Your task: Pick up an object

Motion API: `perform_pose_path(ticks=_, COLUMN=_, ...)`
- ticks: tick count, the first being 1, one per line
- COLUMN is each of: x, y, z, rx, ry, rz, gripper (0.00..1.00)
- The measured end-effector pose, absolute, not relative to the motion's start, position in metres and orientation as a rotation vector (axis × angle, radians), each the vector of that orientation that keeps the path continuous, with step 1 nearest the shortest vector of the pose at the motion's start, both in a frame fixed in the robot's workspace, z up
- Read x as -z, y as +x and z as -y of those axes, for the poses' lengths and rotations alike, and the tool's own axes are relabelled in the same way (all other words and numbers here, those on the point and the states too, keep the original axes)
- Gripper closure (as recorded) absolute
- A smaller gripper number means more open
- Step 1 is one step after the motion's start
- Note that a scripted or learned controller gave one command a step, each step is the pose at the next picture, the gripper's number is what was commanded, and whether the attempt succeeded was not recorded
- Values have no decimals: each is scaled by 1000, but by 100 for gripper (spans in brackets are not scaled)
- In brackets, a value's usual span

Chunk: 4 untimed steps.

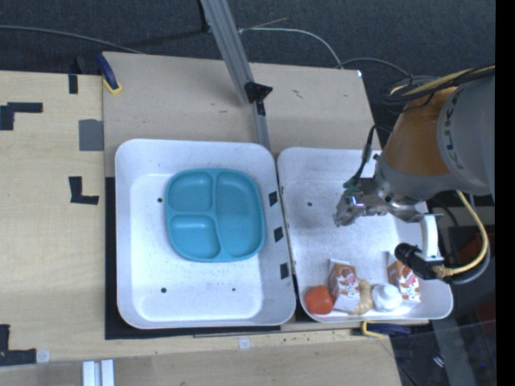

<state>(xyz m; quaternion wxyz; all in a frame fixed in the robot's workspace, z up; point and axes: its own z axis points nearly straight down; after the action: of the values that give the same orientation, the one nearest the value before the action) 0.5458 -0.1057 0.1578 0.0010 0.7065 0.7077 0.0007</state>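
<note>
My gripper (348, 210) hangs over the middle of the right bin (310, 175), coming off the grey arm with its orange band at the right. No object shows between its tips. Along the bin's near edge lie a red-orange ball (319, 300), a small printed carton (345, 284), a tan piece (366, 297), a white round object (388, 297) and a second printed carton (403, 280). These lie below and to the right of the gripper, apart from it.
The left bin (141, 288) holds a teal divided plate (215, 215). A grey metal post (229, 39) slants in from the top toward the bins' shared edge. Cables run beside the arm at the right. Wooden bench surrounds the bins.
</note>
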Motion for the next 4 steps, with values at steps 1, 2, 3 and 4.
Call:
perform_pose_path(ticks=1, x=-220, y=552, z=104, rx=-5, ry=2216, rz=-2221, gripper=100)
perform_pose_path(ticks=2, x=-281, y=549, z=110, rx=-5, ry=2216, rz=-2219, gripper=100)
perform_pose_path(ticks=3, x=-271, y=554, z=47, rx=0, ry=2215, rz=-2230, gripper=100)
perform_pose_path(ticks=4, x=-265, y=563, z=-1, rx=1, ry=2216, rz=-2230, gripper=100)
